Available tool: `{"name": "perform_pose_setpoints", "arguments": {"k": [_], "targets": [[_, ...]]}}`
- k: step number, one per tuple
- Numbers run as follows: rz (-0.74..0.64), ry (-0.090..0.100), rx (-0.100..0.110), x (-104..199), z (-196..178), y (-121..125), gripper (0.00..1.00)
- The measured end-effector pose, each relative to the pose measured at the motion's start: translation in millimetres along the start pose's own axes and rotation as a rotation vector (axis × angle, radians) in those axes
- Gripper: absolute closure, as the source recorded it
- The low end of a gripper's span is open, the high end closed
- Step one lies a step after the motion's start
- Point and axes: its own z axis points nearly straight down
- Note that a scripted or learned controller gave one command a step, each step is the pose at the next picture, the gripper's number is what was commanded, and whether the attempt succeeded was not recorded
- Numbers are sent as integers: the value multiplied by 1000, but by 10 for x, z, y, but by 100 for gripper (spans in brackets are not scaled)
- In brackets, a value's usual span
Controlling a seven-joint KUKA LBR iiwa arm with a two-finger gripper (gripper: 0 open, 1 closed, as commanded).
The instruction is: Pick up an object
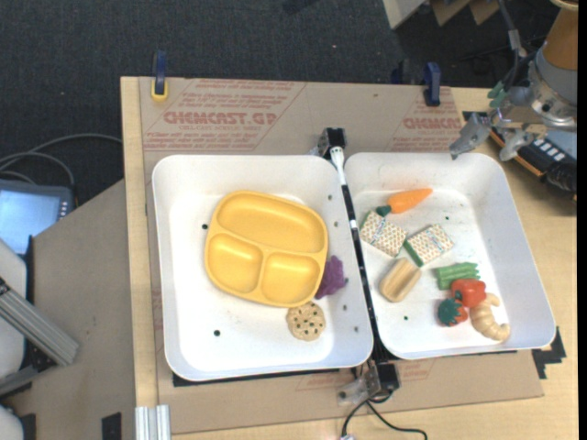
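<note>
Objects for picking lie in both white bins on the worktop. The left bin [174,246] carries a yellow divided plate [266,247] near its middle, with a purple piece [332,276] touching the plate's right edge and a chocolate-chip cookie [305,321] just beside the plate's near-right corner, toward the bin's front edge.

The right bin [523,246] holds the rest. A toy carrot [409,200] lies near the bin's far edge. Two patterned cracker-like blocks [382,234] and [428,244] sit side by side around the middle, and a tan bread roll [400,280] lies just in front of them. Toward the near-right corner are a green piece [458,272], a red-and-green piece [461,301] and a pale croissant [488,320], all close together.

The pincer [477,131] hangs above the far-right corner of the right bin, over its rim, well apart from every item inside. Nothing shows between its fingers; whether they are spread or closed I cannot tell at this size.

Two clamps [160,73] and [431,82] stand on the far edge of the board under the bins.
</note>
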Motion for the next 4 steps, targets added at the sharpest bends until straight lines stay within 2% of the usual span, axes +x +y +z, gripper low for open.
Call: {"name": "perform_pose_setpoints", "arguments": {"k": [1, 2, 3, 4], "targets": [[-4, 5, 14, 444, 1600, 115, 0], [-2, -1, -4, 408, 1379, 156, 100], [-3, -2, -3, 410, 1386, 154, 0], [3, 0, 5, 578, 1633, -581, 0]]}}
